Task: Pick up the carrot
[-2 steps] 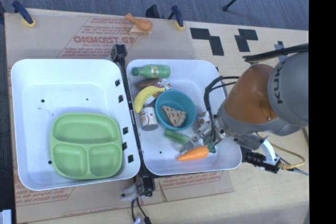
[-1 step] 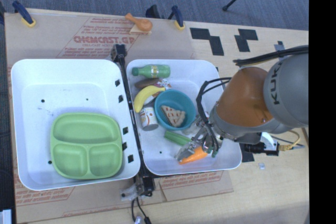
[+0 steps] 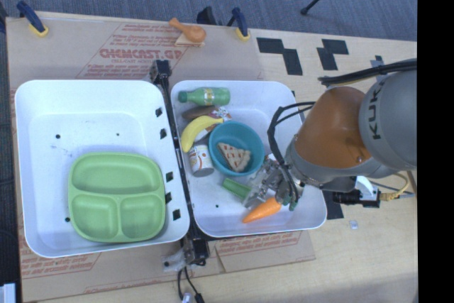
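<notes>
Gripper [image 3: 278, 188] is observed low in the right bin [image 3: 301, 104], near that bin's front right corner, with the orange-banded wrist directly above and to its right. The carrot [image 3: 262, 210] is found just beside the gripper, on its near-left side, resting on the bin floor close to the front wall. Its long axis is seen to run from lower left to upper right, with the thick end toward the gripper and the tip pointing away to the left. Contact between the two appears likely at the thick end, but whether the carrot is actually pinched cannot be confirmed. The gripper's opening cannot be told; the mechanism is too cluttered and dark at this angle.

It is judged that the coming move depends on the gripper being set across the carrot's axis rather than along it.

A green stick-shaped item [image 3: 236, 187] is noted just left of the gripper, and beyond it a blue bowl [image 3: 235, 148] holding a wedge of food. A can [image 3: 201, 160], banana [image 3: 196, 130] and green bottle [image 3: 206, 95] lie further left and back. In the left bin [image 3: 42, 110] a green tray [image 3: 117, 196] is recorded. Both bins stand on the table [image 3: 369, 252].
</notes>
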